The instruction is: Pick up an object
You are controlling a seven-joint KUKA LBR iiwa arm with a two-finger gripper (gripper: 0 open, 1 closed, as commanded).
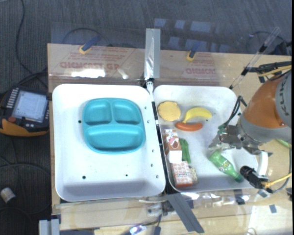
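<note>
The right white bin (220,92) holds several objects. A green bottle (224,164) lies on its side near the front right. My gripper (228,142) hangs just above and behind the bottle, at the end of the grey arm with its orange band (267,112). Nothing is visibly held in it. Farther left lie a yellow banana (197,114), a red sausage (188,126) and a round yellow bun (169,110). Along the bin's left wall sit a small red and white carton (172,143), a green stick-like item (185,150) and a red patterned box (182,173).
The left white bin (68,170) carries a teal divided plate (112,124). A raised divider (157,146) separates the two bins. Cables and a black connector (250,174) hang by the right bin's front right corner. A handheld pendant (22,111) lies off the bench at left.
</note>
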